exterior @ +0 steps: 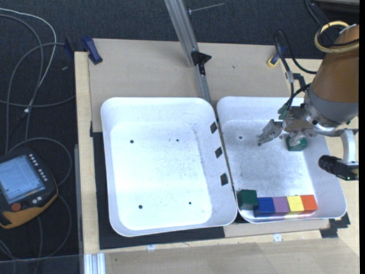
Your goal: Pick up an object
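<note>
My gripper (pixel 282 138) hangs over the upper middle of the right bin (pixel 251 170), and it is open. One grey finger (pixel 266 135) points out to the left. A small green object (pixel 297 144) lies just under the wrist on the right side, partly hidden by the gripper, and I cannot see whether anything touches it. Along the right bin's near rim sits a row of blocks: green (pixel 247 198), blue (pixel 264 206), purple (pixel 281 204), yellow (pixel 295 203) and orange (pixel 308 202).
The left bin (pixel 122 124) lies beside the right one, joined by black clips (pixel 218 152). A slanted metal rail (pixel 181 21) crosses the bench's back. A teach pendant (pixel 23 182) and cables lie on the floor at left.
</note>
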